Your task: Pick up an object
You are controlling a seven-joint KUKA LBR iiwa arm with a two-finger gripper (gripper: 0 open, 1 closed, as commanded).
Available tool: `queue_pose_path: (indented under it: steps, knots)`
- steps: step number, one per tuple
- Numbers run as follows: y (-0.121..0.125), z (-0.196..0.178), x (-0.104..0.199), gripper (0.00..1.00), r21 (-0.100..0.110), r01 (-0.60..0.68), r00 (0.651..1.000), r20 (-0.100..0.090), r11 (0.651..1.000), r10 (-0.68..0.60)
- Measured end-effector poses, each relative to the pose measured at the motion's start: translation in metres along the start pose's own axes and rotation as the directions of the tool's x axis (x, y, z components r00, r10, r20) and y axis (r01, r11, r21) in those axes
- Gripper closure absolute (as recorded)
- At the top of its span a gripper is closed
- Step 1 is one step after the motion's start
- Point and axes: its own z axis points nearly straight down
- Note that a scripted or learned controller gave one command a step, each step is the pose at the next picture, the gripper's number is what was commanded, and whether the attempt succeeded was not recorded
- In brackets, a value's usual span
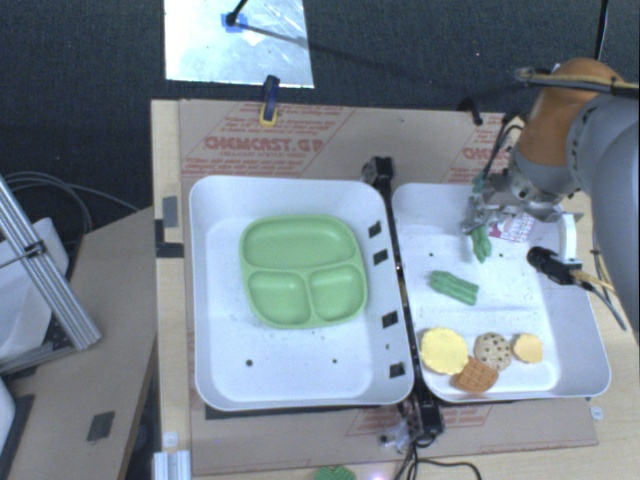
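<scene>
Here, my tool [478,220] is hanging over the far part of the right bin [575,363], its fingers closing on a small green pod [481,242] whose long axis is running far-to-near, dangling just below the tips. A second green pod [454,287] is lying nearer, pointing left-right. The worktop [330,133] board is reading "CHEMCAST GP" in red.

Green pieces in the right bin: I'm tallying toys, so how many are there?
2. One green piece lies mid-bin; another sits at the gripper, near the far wall. The arm may hide more.
</scene>
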Motion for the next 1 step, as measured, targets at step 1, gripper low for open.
queue_pose_path:
  steps: [1]
  knots:
    - [-0.0474,-0.0888,0.0592,1.0,-0.012,0.004,1.0,0.002,1.0,-0.004]
